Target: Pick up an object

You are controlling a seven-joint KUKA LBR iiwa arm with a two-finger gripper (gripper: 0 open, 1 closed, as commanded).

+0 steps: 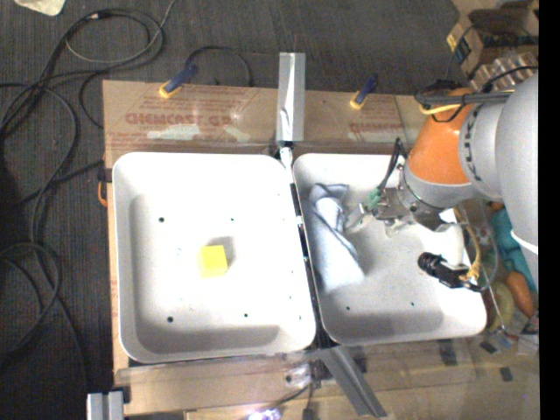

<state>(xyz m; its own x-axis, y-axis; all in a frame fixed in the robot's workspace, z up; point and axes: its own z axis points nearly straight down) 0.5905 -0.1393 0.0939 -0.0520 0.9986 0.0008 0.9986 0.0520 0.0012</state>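
The gripper (pixel 366 214) hangs low over the far half of the right shallow white plastic bin (pixel 394 309). It is just beside, perhaps touching, a pale blue-grey crumpled thing (pixel 327 201) that lies against that bin's left wall. Whether this is cloth or soft plastic is hard to tell, and a shadow runs from it towards the near side. Whether the gripper is spread or pressed together cannot be told from this slant. Nothing can be seen pinched in it, so I judge that no grasp has been made yet.

The other candidate, a small yellow block (pixel 214 260), sits alone near the middle of the left shallow white plastic bin (pixel 166 191), well apart from the gripper. Both bins rest on the brown cardboard-covered worktop (pixel 175 121).

The main risk is a poor hold on the crumpled thing.
- **Weak grip:** being soft and shapeless, it may fold away or be caught only by an edge, then slip free on the lift.
- **Little room:** it lies close against the wall between the bins. A closing move there could strike the rim, or push the thing tighter into the corner instead of gathering it.
- **Misjudged target:** the shadow may make the thing seem larger than it is, so a descent aimed at the dark patch would close on bare bin floor.
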